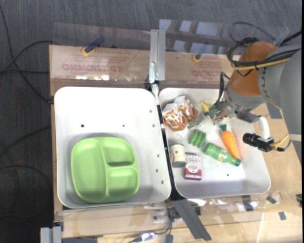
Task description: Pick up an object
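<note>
1. The gripper [220,113] is low in the right bin [253,178], near its upper middle, just above the top of the carrot [230,140]; whether it is parted or closed I cannot tell, and nothing can be seen held in it
2. The arm [253,75] comes in from the right and bends down steeply, which suggests a descent onto the clutter rather than a pass over it
3. Likely targets lie right around the tool: the carrot slanting down and right, a small yellow piece [205,107] just to the left, and a crinkled snack bag [180,114] further left
4. Below these sit a green ridged piece [196,137], a green bottle [221,154] lying beside the carrot, a small cup [177,154] and a red-and-white box [193,167]
5. The left bin [66,105] holds a green divided tray [105,169], well apart from the action
</note>
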Controlling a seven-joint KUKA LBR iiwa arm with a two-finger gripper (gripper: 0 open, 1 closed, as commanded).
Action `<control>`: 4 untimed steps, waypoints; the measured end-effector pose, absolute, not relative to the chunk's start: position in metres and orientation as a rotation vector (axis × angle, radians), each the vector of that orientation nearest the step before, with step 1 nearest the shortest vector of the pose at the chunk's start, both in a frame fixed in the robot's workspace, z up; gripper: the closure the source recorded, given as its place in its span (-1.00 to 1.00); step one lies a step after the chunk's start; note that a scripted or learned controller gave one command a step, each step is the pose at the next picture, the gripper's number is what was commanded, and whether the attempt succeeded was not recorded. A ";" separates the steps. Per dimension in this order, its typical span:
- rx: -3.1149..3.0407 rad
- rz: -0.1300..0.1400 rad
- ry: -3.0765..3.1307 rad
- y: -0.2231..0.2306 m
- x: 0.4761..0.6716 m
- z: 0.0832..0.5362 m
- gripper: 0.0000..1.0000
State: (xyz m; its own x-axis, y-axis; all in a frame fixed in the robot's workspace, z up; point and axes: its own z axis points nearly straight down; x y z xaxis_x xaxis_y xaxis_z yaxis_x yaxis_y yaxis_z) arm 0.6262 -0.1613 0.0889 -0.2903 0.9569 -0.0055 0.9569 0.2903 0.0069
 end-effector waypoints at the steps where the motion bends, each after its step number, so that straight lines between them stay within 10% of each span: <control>1: 1.864 0.010 2.513 -0.161 0.628 0.100 1.00; 2: 1.887 0.000 2.509 -0.117 0.644 0.214 1.00; 4: 1.930 0.000 2.478 -0.112 0.642 0.248 1.00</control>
State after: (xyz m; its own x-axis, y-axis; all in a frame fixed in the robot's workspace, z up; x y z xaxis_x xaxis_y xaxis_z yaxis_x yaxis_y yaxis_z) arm 0.6422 -0.1119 0.2475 -0.2451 0.9695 -0.0002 0.9695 0.2451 0.0002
